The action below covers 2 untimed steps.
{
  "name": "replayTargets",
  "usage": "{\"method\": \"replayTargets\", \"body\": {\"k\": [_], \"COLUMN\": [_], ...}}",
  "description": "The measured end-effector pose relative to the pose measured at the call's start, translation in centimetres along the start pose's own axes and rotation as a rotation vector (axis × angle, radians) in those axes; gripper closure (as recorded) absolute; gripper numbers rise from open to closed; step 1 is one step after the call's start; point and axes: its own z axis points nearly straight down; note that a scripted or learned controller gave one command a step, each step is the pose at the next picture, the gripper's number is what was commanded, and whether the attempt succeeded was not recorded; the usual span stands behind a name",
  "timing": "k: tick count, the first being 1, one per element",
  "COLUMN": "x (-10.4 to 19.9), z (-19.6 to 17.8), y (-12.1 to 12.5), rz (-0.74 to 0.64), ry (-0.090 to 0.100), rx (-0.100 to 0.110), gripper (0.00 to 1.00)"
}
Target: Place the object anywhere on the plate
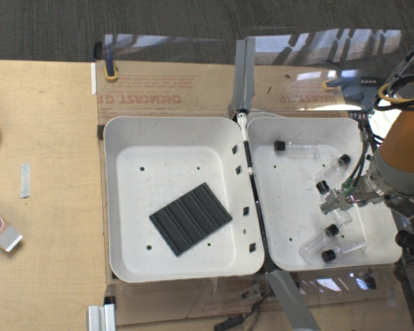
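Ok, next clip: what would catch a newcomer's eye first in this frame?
The dark ribbed plate lying at a slant in the left bin stands out most against the white. Next come the clear vials with black caps scattered across the right bin. The arm's gripper hangs over them near that bin's right side, under the orange band.

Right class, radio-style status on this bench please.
Claw low in right bin, among clear vials. Dark ribbed plate in left bin. Nothing on it.

The arm (400, 154) shows a rounded orange band at three o'clock. Black and green cables (362, 164) run along it to a small metallic gripper (329, 203).
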Motion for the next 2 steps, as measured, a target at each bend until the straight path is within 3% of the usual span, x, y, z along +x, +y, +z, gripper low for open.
{"method": "replayTargets", "body": {"k": [1, 2], "x": [12.1, 21.6], "z": [-1.4, -1.0], "y": [1.9, 11.0], "rz": [0.144, 0.230], "ry": [0.000, -0.002], "rx": [0.001, 0.006], "gripper": [1.00, 1.00]}}
